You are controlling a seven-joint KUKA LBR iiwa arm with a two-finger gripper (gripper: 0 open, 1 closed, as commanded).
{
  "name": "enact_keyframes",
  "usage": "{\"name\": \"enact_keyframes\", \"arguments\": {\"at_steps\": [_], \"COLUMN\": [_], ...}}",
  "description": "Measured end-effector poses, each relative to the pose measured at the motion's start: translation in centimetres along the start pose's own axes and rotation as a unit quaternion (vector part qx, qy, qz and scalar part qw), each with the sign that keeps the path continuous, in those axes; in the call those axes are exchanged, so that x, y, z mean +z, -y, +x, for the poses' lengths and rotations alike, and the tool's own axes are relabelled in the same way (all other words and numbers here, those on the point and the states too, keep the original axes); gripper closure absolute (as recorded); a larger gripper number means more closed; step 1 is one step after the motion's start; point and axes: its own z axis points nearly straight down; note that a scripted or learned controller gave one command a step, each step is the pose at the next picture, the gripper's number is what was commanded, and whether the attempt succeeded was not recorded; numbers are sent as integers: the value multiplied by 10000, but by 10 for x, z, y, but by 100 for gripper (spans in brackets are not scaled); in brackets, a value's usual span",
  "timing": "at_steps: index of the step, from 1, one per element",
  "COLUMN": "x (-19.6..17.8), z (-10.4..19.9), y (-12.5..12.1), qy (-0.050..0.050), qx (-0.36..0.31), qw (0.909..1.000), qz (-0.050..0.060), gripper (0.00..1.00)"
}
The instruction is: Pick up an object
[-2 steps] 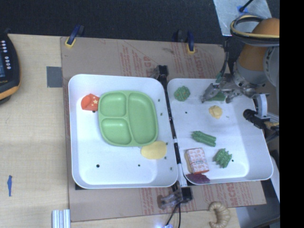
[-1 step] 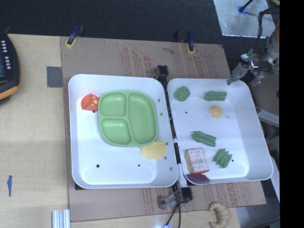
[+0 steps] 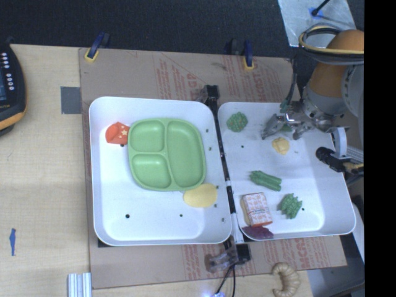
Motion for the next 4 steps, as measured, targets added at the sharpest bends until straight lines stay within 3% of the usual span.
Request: {"name": "enact_keyframes", "arguments": {"at_steps": [1, 2, 3, 4], "x": [3, 4, 6, -5], "z": [-27, 11, 75, 71], "y": [-2, 38, 105, 102], "qy": [23, 7, -1, 19], "qx": [25, 16, 0, -7], "qw": [10000, 10000, 10000, 10000], "qz": [-59, -26, -11, -32], "gripper": [0, 0, 0, 100]}}
